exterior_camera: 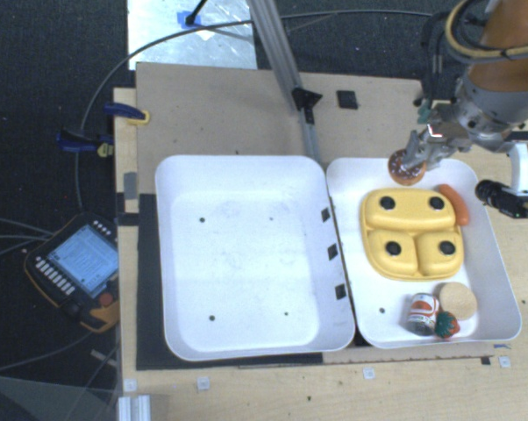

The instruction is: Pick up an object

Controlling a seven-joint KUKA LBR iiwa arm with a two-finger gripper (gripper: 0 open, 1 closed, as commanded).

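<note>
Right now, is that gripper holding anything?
Gripper: down at the small round brown object in the right bin; whether it holds it cannot be told.

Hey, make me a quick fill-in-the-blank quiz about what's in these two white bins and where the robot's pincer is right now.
1. The yellow tray lies in the ____ bin as the camera sees it.
2. The pincer is over a small round ____ thing at that bin's far edge.
3. The can lies at the bin's ____ edge, beside a round tan disc.
4. An ____ sausage-shaped toy lies against the tray.

Missing words: right; brown; near; orange
</note>
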